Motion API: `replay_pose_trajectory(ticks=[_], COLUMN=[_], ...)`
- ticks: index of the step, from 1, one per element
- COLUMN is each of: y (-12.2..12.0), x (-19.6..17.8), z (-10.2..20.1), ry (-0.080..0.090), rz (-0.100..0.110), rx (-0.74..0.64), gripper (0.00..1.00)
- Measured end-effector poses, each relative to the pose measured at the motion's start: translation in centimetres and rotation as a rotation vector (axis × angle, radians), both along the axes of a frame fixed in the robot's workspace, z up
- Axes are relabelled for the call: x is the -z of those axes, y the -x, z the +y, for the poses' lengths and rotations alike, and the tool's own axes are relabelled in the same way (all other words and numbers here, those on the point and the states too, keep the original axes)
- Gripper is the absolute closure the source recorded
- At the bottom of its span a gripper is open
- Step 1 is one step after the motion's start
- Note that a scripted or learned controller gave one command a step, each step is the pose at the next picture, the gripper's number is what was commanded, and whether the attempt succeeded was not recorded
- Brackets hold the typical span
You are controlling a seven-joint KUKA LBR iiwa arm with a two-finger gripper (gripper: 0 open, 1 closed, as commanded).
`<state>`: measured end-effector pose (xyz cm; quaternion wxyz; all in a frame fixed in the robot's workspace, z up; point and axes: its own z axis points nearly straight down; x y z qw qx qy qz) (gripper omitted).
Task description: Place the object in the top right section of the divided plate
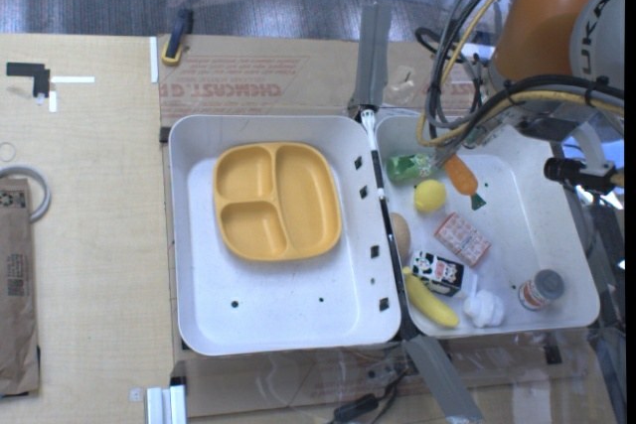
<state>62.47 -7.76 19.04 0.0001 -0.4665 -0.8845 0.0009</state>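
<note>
A yellow divided plate (278,202) lies in the left bin (199,303), with two small sections on its left and one long section on its right, all bare. The arm's orange band (552,5) hangs over the right bin's far corner. Below a tangle of cables, the gripper (444,154) sits low at the back of the right bin (566,243). It is just above an orange carrot (460,176), next to a green packet (407,166) and a yellow lemon (429,196). The cables hide most of the gripper.
The right bin also holds a pink box (463,239), a black-and-white carton (438,271), a banana (430,303), a white crumpled item (484,309), a small can (542,290) and a brown rounded item (399,231). A raised divider (378,213) separates the bins.
</note>
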Motion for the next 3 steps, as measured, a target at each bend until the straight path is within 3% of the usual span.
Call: replay_pose_trajectory(ticks=[1,2,3], y=[-1.4,5.3,8.5], x=[0.0,0.0,8.8], z=[7.6,15.9,20.9], ry=[0.0,0.0,0.0], rz=[-0.001,0.001,-0.001], rx=[-0.039,-0.044,0.033], gripper=[1.0,1.0,1.0])
